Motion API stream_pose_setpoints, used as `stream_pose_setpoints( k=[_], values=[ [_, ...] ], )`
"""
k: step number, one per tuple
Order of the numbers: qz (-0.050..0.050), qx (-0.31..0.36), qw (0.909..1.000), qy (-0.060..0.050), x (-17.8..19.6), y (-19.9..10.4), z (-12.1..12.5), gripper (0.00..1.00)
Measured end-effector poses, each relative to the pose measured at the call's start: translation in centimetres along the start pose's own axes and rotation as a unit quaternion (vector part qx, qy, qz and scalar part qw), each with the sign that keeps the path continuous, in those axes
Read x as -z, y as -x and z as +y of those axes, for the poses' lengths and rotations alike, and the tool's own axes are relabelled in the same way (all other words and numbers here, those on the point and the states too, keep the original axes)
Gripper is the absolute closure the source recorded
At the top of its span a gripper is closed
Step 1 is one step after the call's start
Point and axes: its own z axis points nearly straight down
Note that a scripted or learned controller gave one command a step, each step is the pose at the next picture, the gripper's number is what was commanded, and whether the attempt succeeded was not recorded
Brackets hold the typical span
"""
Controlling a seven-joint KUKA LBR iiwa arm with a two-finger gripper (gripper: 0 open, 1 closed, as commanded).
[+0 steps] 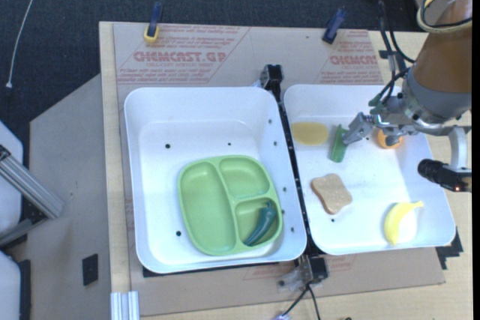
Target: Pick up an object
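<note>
Camera view, step in hand: the approach and grasp stage, as I judge it. The gripper [358,128] sits low in the right bin [435,236], at its far side, with nothing lifted clear of the floor.

Camera view, gripper state: grey fingers reach left from the wrist toward a green stick-shaped object [338,144]. I cannot tell whether they are spread or closed, nor whether they touch the green piece or merely end just beside it; the parts overlap at this slant.

Camera view, likely target: the green stick-shaped object, lying near the far left of the right bin, its upper end at the gripper's tip.

Camera view, other candidates in the right bin: a pale yellow flat piece [310,133] just left of the green one; an orange object [388,139] partly hidden under the wrist; a toast-like slice [331,193] near the middle; a yellow banana-like toy [401,222] toward the near right corner.

Camera view, left bin [150,124]: a green divided plate [214,206] with a dark teal pepper-like item [261,225] in its near right compartment, well apart from the gripper.

Camera view, next move calls for: a firm close around the green piece, then a straight lift; a slim thing lying flat may slip out, so the lift should confirm the hold.
</note>
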Motion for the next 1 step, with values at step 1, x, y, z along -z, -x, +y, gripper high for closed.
stream_pose_setpoints(
  k=[1],
  values=[
    [0.001,0.000,1.0000,-0.003,-4.65,-0.63,0.44,0.00]
  ],
)
